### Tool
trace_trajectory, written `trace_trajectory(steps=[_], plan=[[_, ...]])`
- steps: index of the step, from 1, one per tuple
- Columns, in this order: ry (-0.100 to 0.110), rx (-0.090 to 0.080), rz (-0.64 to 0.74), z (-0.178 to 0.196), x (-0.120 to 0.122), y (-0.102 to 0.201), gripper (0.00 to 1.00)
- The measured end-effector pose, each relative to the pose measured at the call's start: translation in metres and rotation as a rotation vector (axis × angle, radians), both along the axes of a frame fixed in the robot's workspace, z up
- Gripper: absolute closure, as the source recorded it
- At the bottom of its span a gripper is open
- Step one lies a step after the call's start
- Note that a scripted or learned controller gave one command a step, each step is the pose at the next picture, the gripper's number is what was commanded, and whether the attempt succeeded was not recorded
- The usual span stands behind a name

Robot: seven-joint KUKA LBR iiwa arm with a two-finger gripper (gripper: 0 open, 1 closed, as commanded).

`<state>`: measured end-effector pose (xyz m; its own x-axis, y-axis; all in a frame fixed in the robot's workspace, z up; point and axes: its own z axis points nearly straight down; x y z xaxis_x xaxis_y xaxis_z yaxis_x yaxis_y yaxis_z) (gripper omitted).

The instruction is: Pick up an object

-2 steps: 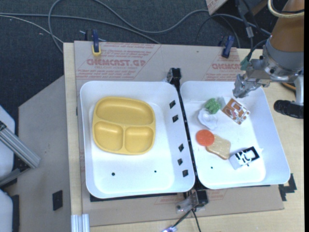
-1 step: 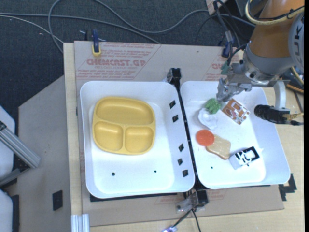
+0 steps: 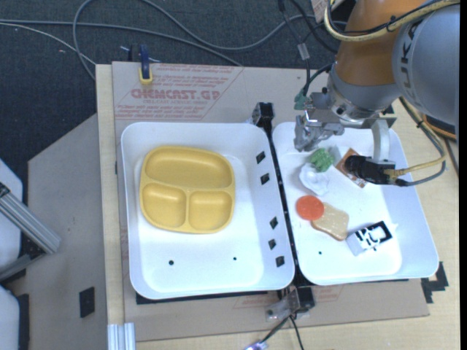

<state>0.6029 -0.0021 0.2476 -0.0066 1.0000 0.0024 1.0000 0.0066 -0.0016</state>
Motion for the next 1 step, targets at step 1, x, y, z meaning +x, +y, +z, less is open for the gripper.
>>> trace_trajectory(steps=[1], plan=[[-0.003, 0.000, -0.001, 0.0017, 0.0069, 0.0497, 1.00]])
